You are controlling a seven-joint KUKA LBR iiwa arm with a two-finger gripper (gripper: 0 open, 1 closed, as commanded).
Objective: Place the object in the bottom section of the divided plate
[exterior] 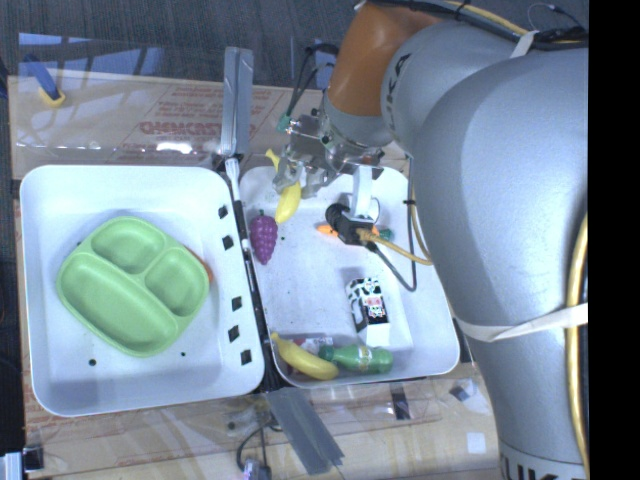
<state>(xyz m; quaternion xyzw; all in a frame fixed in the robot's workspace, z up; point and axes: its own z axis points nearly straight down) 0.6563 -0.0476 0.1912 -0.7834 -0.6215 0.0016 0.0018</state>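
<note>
Yellow fruit (288, 204) is seen hanging upright just below the end effector (296, 176), apparently pinched at its top, over the right bin's (435, 353) upper-left corner. The divided plate (132, 285) is found well to the left and lower in view, in the left bin (60, 393).

The arm (500, 218) covers the right bin's (300, 288) right rim and far right corner. The pincer's (300, 173) fingertips blur against a yellow item (288, 203) (contact unclear). A red thing (207, 265) peeks from behind the green plate's (130, 283) right edge, too hidden to identify.
</note>
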